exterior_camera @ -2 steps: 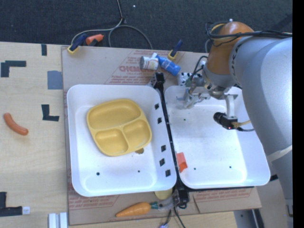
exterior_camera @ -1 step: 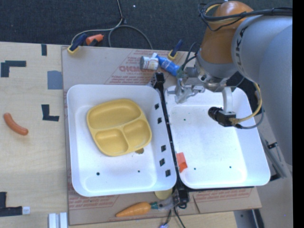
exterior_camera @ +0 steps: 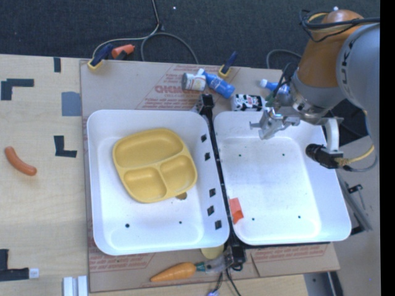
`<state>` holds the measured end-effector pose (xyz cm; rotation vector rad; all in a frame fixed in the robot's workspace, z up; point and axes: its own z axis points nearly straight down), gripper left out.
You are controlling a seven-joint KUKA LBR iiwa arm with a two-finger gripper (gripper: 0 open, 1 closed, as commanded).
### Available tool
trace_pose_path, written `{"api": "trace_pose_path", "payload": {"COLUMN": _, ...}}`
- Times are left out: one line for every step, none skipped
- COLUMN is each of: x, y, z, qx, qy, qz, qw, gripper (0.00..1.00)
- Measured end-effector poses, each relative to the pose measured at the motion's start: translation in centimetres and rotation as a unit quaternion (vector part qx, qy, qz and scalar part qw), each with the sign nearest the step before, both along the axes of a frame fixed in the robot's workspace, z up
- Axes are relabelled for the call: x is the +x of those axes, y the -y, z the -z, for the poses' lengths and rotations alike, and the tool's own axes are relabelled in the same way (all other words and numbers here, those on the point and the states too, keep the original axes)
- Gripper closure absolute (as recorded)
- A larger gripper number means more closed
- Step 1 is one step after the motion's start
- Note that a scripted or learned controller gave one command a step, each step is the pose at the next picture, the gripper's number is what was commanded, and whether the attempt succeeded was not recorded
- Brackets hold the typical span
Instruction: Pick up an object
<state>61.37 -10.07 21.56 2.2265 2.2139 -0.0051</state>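
Note:
A yellow divided plate [exterior_camera: 154,163] lies tilted in the left white bin [exterior_camera: 105,227], with a small brown thing [exterior_camera: 181,196] peeking out from under its near edge. My gripper [exterior_camera: 269,126] hangs over the far edge of the right white bin [exterior_camera: 284,184], well to the right of the plate. Nothing shows in its grasp. The grey arm with its orange band [exterior_camera: 327,48] rises behind it at the upper right.
A toy carrot [exterior_camera: 173,271] lies on the bench in front of the bins. A sausage [exterior_camera: 20,161] lies far left. A white bottle [exterior_camera: 194,80], a blue tube [exterior_camera: 220,85] and clamps sit behind the bins. An orange tag [exterior_camera: 236,210] clings to the divider.

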Motion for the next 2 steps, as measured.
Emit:
{"api": "trace_pose_path", "payload": {"x": -0.41, "y": -8.06, "z": 2.14, "qx": 0.003, "qy": -0.001, "qz": -0.007, "qw": 1.0, "gripper": 1.0}}
{"api": "trace_pose_path", "payload": {"x": -0.38, "y": -7.58, "z": 2.02, "qx": 0.0017, "qy": 0.0, "qz": -0.004, "qw": 1.0, "gripper": 0.0}}
